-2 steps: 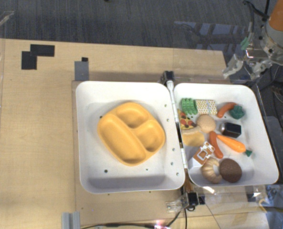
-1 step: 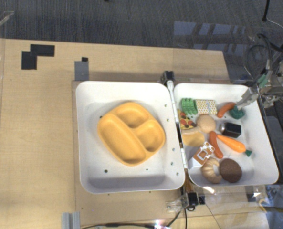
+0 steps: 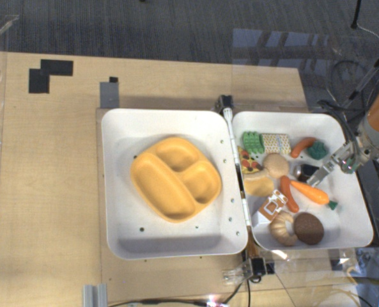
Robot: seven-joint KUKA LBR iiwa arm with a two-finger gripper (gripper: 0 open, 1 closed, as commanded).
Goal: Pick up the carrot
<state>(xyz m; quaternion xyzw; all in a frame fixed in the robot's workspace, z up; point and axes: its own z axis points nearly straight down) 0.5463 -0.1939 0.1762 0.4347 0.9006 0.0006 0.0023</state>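
I hang at the right rim of the right bin, my gripper reaching in just above the carrot; whether my jaws are parted or pressed together I cannot tell from here, and nothing shows between them. The carrot lies on its side in the middle-right of that bin, orange body tapering toward the left, a small green stub at its right end. It looks like a light plastic toy, stiff and smooth, so I judge it will slip if I pinch near the narrow tip; the thick middle, taken across its width, seems the safest hold. The place is crowded. A red-orange sausage-like piece lies just beside the carrot's thin end, a dark brown round thing sits below it, and a dark object lies right under my tip. Another orange piece with a green top sits near the far wall, easy to mistake. The left bin holds a yellow divided dish, well apart.
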